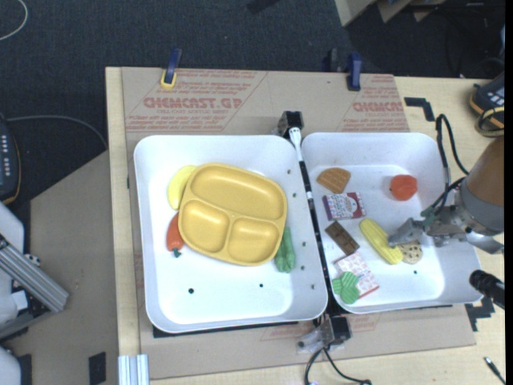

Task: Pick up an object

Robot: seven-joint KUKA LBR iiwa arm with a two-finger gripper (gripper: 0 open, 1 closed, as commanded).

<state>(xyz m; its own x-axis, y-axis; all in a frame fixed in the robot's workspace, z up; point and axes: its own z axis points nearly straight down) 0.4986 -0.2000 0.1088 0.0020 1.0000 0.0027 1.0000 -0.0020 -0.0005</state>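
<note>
The tool (403,235), its state impossible to tell, is being poised beside the small yellow plastic corn cob (380,241), judged light, rigid, best gripped mid-length.

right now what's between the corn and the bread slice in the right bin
In the camera view, a pink-and-white packet lies between corn and bread slice.

Yellow clamp (169,76) and blue clamp (353,70) grip the bench's cardboard (264,95).

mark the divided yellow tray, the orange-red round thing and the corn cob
divided yellow plastic tray (232,213), camera view, centre ridge
round orange-red tomato-like toy (403,187), camera view, top middle
yellow toy corn cob (380,241), camera view, mid-length
</note>
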